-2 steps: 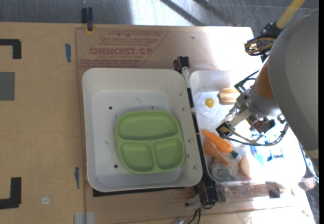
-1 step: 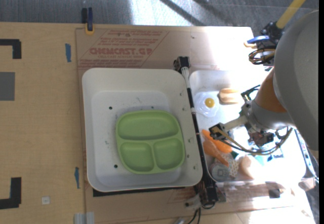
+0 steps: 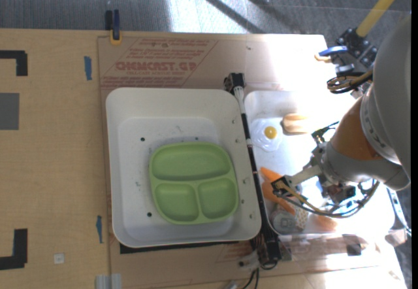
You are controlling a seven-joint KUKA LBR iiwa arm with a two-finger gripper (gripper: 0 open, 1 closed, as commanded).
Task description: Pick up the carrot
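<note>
The orange carrot [image 3: 269, 176] lies in the right bin [image 3: 256, 103] near its left wall, pointing toward the front, and part of it is hidden under the robot's hardware. My gripper [image 3: 333, 195] hangs over the front half of the same bin, just right of the carrot. Nothing can be seen held in it.
A fried egg [image 3: 270, 132] and a tan bun [image 3: 294, 124] lie at the back of the right bin. A grey speckled item [image 3: 291, 219] and an orange piece [image 3: 324, 221] sit near the front. In the left bin [image 3: 127, 150] rests a green divided plate [image 3: 193, 182].
</note>
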